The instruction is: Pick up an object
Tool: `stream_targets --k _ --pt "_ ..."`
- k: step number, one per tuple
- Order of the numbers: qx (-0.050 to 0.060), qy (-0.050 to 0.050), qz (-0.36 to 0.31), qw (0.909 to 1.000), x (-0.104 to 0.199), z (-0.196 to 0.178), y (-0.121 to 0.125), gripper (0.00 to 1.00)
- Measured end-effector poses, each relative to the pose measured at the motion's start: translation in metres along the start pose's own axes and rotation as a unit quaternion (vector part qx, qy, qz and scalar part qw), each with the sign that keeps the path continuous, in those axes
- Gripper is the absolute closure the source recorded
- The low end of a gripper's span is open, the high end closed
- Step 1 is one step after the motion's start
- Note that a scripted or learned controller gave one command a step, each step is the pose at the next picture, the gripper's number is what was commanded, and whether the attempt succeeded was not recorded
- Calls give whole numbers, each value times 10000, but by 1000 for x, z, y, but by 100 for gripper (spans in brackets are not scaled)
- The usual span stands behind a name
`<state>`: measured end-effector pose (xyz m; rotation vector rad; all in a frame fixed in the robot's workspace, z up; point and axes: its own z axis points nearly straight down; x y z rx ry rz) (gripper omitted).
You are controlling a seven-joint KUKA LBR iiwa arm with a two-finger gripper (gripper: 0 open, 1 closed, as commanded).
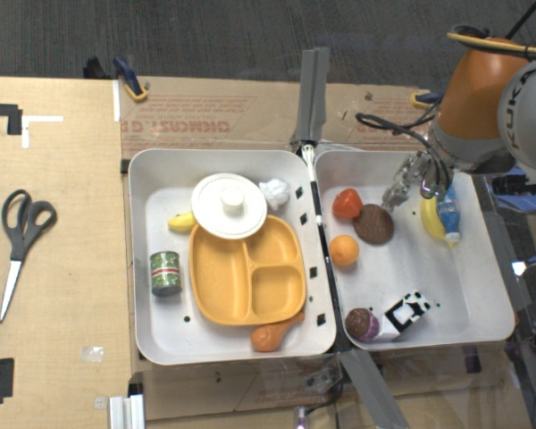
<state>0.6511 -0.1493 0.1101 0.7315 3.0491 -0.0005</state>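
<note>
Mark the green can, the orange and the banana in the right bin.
green can (165, 273), camera view, on its label side.
orange (344, 250), camera view, on its top.
banana (431, 219), camera view, on its yellow middle.

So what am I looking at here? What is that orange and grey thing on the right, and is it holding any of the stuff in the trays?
That is a robot arm, seen by one camera fixed above the bench and looking down at a slant. At its tip is a gripper with two fingers, hanging over the right bin. That bin has a tomato, a brown disc, an orange, a banana and a bottle. The left bin has a yellow tray, a white lid and a can. Scissors lie on the bench. Nothing sits between the fingers, so it holds nothing.
</note>
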Motion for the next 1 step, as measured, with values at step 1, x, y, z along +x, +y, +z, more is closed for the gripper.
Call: stream_targets --k 1 --pt "6 18 59 10000 48 18 -84 100"
